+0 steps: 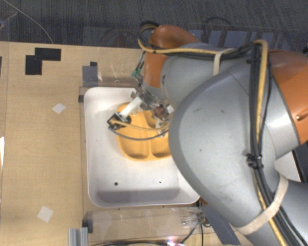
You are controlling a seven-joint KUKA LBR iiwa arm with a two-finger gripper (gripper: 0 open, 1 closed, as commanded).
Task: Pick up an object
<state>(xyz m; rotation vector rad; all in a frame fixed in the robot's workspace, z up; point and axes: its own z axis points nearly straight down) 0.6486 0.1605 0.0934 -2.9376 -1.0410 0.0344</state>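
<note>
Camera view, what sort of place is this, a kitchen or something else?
Probably a robotics lab or test cell: a large grey and orange robot arm reaches into a shallow white bin holding a yellow object, on a wooden bench with black marker shapes.

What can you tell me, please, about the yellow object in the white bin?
The yellow object looks like smooth orange-yellow plastic with a rounded edge and a crease between two shallow lobes. It lies on the floor of the white bin, toward its right side. The grey arm covers its right part, and the gripper is over its far end; contact cannot be judged.
</note>
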